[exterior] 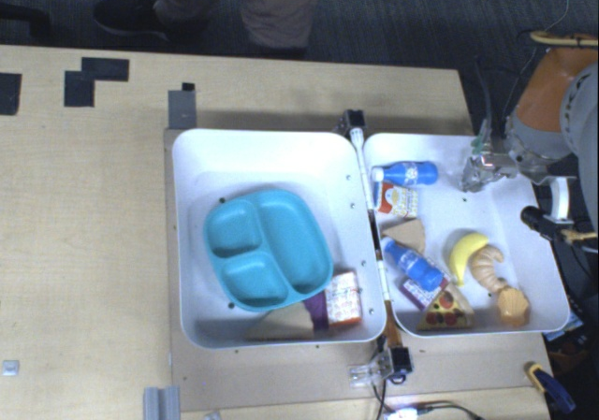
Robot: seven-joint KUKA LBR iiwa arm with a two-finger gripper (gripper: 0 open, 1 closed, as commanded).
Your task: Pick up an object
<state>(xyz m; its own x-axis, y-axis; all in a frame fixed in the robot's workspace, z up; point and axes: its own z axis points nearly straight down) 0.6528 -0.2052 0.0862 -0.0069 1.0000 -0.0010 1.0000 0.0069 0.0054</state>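
Occupying the left bin (187, 222): a blue divided plate (267, 248), a small carton (343, 300) at its right. Right bin (533, 259) held two blue bottles (408, 173) (415, 267), a banana (467, 253), a pizza-slice toy (446, 308). Gripper (477, 171) sat at that bin's far rim, above the floor, nothing visibly held; finger spread could not be told.

The pale wooden bench (84, 222) bears two white bins side by side, left bin (187, 222) and right bin (524, 212).

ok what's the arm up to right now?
The gripper hangs over the upper right part of the right bin, holding nothing that I can see. Below it lie a blue bottle, a banana and other small items. The left bin holds a blue divided tray. No pick made yet.
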